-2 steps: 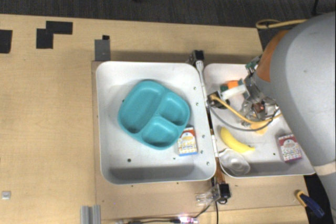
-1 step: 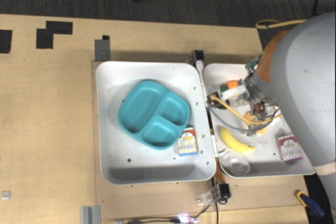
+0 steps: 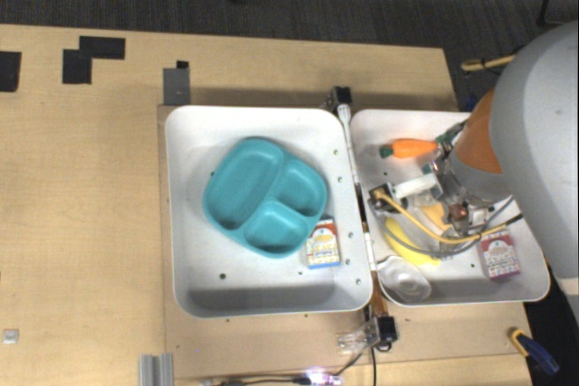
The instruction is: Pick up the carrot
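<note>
The carrot (image 3: 412, 148), orange with a green stub at its left end, lies flat near the far wall of the right bin (image 3: 366, 133). My gripper (image 3: 441, 194) hangs low over the middle of that bin, just on the near side of the carrot and a little to its right. The grey arm and its orange band cover the bin's right part. The carrot lies free on the bin floor, its right tip next to the wrist.
A yellow banana (image 3: 404, 246), a clear plastic cup (image 3: 404, 277) and a small carton (image 3: 499, 256) lie in the right bin's near half. The left bin (image 3: 185, 194) holds a teal divided plate (image 3: 265, 195) and another small carton (image 3: 321, 246).
</note>
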{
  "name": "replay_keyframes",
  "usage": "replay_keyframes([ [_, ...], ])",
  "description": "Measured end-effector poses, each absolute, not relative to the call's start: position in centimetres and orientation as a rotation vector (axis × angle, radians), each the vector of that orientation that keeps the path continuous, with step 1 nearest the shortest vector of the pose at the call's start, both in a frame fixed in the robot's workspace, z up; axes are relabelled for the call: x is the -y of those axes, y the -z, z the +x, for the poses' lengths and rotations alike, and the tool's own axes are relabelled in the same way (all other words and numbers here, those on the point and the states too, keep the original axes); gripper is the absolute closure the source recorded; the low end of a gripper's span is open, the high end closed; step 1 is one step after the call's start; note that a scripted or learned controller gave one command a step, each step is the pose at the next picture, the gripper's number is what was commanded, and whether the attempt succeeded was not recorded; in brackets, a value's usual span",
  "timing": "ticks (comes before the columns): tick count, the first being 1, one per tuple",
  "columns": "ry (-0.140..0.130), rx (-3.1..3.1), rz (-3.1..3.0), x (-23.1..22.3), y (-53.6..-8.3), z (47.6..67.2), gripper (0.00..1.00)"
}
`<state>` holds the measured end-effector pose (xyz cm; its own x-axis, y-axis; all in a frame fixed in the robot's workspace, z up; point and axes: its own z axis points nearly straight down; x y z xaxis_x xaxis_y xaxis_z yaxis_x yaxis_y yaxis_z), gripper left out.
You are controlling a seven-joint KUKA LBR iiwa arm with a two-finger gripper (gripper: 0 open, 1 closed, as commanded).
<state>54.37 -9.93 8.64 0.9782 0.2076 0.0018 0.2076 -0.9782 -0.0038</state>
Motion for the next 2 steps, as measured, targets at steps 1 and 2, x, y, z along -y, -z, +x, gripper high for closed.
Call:
replay_keyframes([
  [1,0.008,0.323,-3.125,9.0,-8.7,52.5,0.0],
  [2,0.003,0.358,-3.12,11.6,-8.6,58.1,0.0],
])
